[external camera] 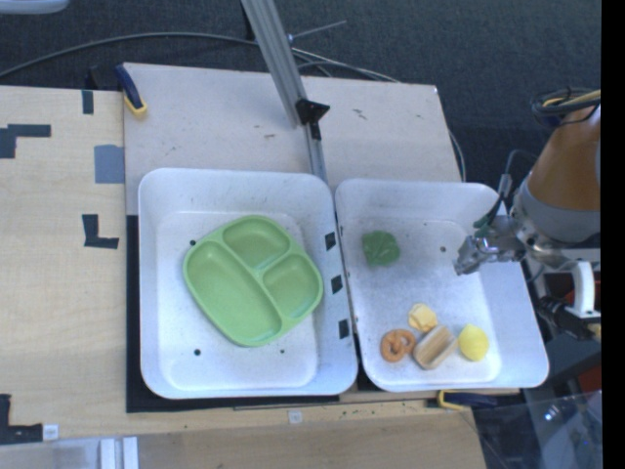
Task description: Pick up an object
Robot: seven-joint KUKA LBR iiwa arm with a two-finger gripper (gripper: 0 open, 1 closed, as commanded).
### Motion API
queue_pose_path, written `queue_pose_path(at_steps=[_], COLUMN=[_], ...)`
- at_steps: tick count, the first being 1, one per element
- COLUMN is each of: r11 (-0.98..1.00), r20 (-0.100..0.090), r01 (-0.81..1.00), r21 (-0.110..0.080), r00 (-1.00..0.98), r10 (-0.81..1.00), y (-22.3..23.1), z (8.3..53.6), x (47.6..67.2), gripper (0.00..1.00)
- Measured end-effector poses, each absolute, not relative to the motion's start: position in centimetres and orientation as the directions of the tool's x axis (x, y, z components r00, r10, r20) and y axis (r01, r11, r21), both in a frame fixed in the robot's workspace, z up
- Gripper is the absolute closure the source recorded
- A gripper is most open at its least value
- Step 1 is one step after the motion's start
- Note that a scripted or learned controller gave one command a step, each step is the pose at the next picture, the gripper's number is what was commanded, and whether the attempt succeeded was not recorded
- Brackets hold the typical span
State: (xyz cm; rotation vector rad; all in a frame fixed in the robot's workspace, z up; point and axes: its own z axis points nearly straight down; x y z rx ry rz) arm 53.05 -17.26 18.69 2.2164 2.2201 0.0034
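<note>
The gripper point(471, 257) hovers over the right bin point(508, 306), right of the green lump point(380, 248); its grip state is unclear.

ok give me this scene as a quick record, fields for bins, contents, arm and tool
left bin: holds a green divided plate, lying flat
right bin: holds five small items
green lump: alone, toward the bin's upper left
yellow piece: in the cluster near the front edge
pretzel: left end of the cluster
bread roll: between pretzel and lemon
lemon: right end of the cluster
arm: reaching in from the right
tool: over the right bin's right side, apart from all items, nothing seen in it
</note>
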Motion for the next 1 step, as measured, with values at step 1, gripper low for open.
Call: queue_pose_path(at_steps=[1], r11=[0.001], r20=[-0.002], r01=[1.0], r21=[0.004], r00=[-0.001], r10=[1.0], y=[-18.14], z=[23.76], x=[53.68], gripper=[1.0])
